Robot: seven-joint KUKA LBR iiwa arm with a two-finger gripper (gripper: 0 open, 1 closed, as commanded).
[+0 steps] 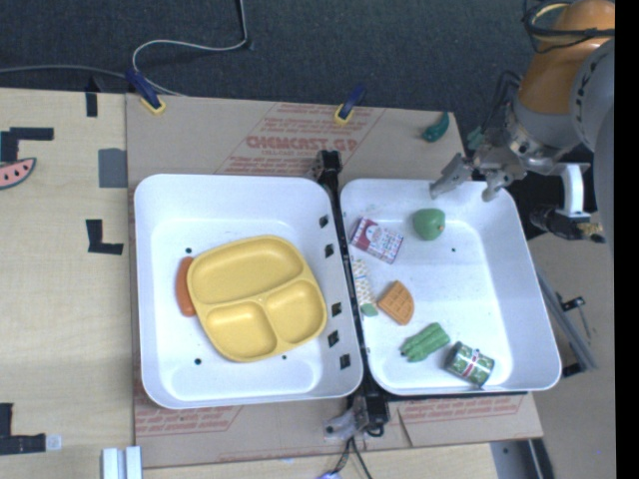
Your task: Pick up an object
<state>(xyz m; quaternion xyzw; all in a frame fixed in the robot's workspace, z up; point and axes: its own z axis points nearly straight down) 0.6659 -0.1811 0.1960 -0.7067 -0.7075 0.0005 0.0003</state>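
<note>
Two shallow white plastic bins sit side by side on a cardboard sheet (290,138) printed with red lettering and held at its far edge by two blue-and-yellow clamps. The left bin (160,297) holds a glossy yellow divided tray (257,295), smooth and round-cornered with three compartments, and an orange piece (184,287) peeks out from under the tray's left edge. The right bin (519,297) carries the small things: a round green apple (429,224) near the far wall, a red-and-white printed carton (376,239) lying flat close to the divider, a waffle-textured orange biscuit (396,302) toward the middle, a knobbly green vegetable (425,341) in front of it, and a small green-labelled can (469,363) tipped on its side in the near right corner. The grey arm with its orange band comes in from the right, and its gripper (469,175) hangs over the far rim of the right bin, just beyond the apple and apart from it; the two fingers stand spread with nothing between them. The tabletop (60,297) is pale wood marked with black tape, a teal scrap (435,127) lies off the bin's far corner, and dark carpet (300,28) with a trailing cable lies beyond.
</note>
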